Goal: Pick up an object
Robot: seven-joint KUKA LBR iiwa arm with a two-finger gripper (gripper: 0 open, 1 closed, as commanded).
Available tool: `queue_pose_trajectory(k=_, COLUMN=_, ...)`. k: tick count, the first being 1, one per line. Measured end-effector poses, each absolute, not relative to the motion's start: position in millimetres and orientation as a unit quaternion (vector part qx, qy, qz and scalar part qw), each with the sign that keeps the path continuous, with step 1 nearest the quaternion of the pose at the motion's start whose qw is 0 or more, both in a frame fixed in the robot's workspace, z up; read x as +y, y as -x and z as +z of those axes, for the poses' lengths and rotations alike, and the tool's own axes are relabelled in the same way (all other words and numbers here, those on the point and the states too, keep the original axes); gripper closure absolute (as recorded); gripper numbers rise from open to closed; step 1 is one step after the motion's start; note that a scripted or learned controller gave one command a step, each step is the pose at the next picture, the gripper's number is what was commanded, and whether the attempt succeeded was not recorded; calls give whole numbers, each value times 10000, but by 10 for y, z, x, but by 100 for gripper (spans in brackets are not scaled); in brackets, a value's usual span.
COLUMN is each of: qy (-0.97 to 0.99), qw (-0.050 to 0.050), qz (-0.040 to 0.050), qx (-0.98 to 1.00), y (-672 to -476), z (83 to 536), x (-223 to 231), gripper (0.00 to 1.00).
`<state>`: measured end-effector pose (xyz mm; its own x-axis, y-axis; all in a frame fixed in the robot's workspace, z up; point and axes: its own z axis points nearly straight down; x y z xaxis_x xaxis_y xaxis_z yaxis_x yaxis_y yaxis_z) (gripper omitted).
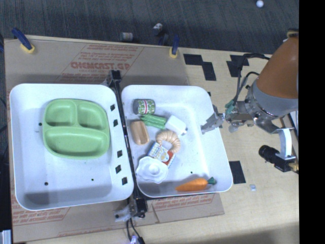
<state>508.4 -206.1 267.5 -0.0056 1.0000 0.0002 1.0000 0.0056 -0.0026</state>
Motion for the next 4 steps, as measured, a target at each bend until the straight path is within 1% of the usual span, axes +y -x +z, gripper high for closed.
queue_pose_trajectory(k=1, qy=7045, qw=10, qz=5, qx=-7097, y=-5056, z=918, x=-2104, gripper=0)
queue_pose_trajectory(k=2, qy=7036, qw=5, qz=5, qx=-7106, y=-5014, z=1553, x=-1259, gripper=0)
queue_pose_trajectory(k=3, qy=7046, qw=13, qz=4, qx=-7096, y=-4767, z=916, x=-986, gripper=0)
queue_pose_trajectory(k=4, qy=7033, qw=-2, qz=-7, qx=-7109, y=-4791, z=1034, x=-989, gripper=100)
